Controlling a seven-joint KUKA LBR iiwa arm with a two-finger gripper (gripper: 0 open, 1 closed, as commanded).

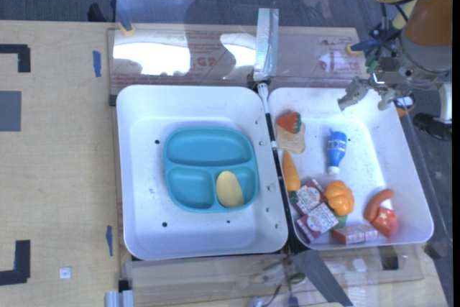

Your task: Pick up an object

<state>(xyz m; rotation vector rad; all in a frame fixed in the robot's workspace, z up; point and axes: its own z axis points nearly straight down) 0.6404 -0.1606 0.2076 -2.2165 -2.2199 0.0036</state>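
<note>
A: Checking progress for you: nothing picked yet. The gripper [368, 93] hangs over the far right corner of the right bin [415, 176], jaws spread apart with nothing between them.

B: So what can you go for?

A: Everything loose sits in that right bin. Blue-and-white bottle [336, 150] lies near the middle with bare floor around it, your easiest target by my read. Strawberry slice on toast [291, 130] is by the divider wall. Carrot [290, 170] lies along that same wall. The orange pepper [339, 198], red-and-white packets [314, 209] and a red box [355, 234] crowd together at the near edge, touching. Red-and-orange toy [381, 213] sits near the right wall.

B: And the left bin [136, 154]?

A: Teal divided tray [208, 147] with a yellow lemon-like piece [230, 188] in its near right compartment. Reachable, but well apart from the arm.

B: Room to move?

A: Far half of the right bin is open. Watch the rim just below the jaws, and the clear panel [266, 39] standing at the far edge.
</note>
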